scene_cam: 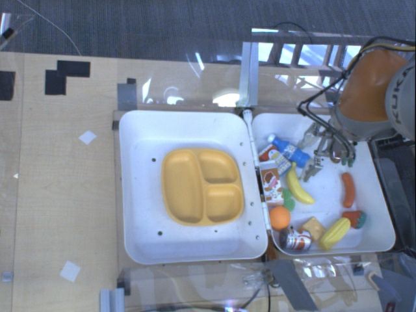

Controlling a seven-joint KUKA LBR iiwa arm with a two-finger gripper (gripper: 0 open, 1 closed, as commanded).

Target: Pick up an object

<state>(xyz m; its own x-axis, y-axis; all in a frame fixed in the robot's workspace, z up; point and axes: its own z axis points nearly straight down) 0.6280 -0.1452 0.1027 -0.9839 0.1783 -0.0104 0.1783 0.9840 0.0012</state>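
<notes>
My gripper (pixel 311 153) hangs over the back half of the right bin (pixel 380 194), its fingers pointing down and to the left with a visible gap between them and nothing held. Just left of its tips lies a blue bottle (pixel 290 151). A yellow banana (pixel 298 186) lies right below the tips. Further off are a red sausage (pixel 349 190), an orange ball (pixel 280 218), a second banana (pixel 335 233), a strawberry (pixel 357 219), a small can (pixel 298 241), a tan block (pixel 313 226) and red-and-white packets (pixel 272 184).
The left bin (pixel 140 174) holds a yellow divided tray (pixel 201 186). A metal post (pixel 247 73) and railing stand behind the bins. The orange-banded arm (pixel 374 86) comes in from the upper right. Black cables loop near the wrist.
</notes>
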